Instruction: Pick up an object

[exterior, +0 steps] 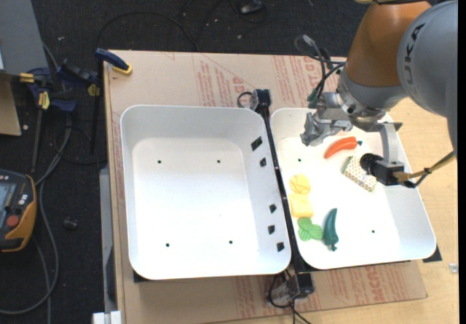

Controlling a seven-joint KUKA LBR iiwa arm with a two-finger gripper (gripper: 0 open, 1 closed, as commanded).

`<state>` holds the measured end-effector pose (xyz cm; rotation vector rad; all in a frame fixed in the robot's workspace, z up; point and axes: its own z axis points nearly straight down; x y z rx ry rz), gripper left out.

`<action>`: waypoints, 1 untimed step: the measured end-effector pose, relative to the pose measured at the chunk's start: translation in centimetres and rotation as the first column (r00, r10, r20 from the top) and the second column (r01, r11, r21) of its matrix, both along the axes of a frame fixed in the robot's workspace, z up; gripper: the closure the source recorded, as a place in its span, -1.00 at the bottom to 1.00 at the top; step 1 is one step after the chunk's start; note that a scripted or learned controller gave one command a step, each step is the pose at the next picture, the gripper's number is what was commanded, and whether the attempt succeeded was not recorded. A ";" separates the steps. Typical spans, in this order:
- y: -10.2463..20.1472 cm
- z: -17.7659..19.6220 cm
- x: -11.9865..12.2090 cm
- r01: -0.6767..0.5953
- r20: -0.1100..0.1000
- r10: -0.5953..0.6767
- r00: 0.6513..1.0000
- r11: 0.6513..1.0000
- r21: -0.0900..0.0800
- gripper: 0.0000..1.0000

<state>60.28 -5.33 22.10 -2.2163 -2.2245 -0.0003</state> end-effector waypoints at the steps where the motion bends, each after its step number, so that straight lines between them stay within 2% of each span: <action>1: 4.3 -0.5 -2.1 0.000 0.000 0.000 1.000 1.000 0.000 1.00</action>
